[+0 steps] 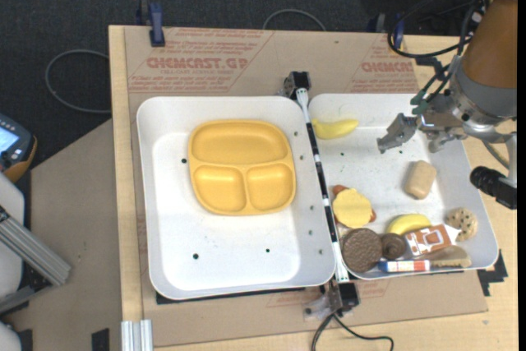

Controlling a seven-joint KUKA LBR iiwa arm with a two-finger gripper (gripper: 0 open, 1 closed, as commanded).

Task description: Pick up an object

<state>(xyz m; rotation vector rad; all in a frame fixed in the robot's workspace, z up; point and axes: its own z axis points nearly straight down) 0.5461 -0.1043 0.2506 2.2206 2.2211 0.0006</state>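
The bench (pixel 246 53), a tan board with red lettering, spans most of the frame and bears the two white bins. The left bin (pixel 164 201) sits in the centre-left and holds one thing, a yellow divided tray (pixel 242 164), lying flat in its upper half. The right bin (pixel 370 156) sits in the centre-right and holds all the loose objects.

The arm (pixel 493 53) comes in from the upper right of the frame, and its gripper (pixel 415 134) hangs over the upper part of the right bin. Its two fingers are spread apart, one finger (pixel 393 136) angled out to the left and the other to the right, with nothing between them. So the pick is not yet made; all of the task is left to do, as far as this view shows.

Candidates for the grasp lie well within reach. A banana-shaped piece (pixel 335 127) lies at the bin's upper left, near the divider. A beige block (pixel 419 179) lies just below the gripper, apart from it, and looks the nearest target. Lower down come a yellow round slice (pixel 352 208), a brown round cookie (pixel 360 249), a second small yellow piece (pixel 408 223), an orange-and-white packet (pixel 429 241), a small chip cookie (pixel 463 222) and a marker-like stick (pixel 407 265) along the bottom edge. These lower things crowd together, some touching, so I judge them harder to take cleanly than the block standing alone.
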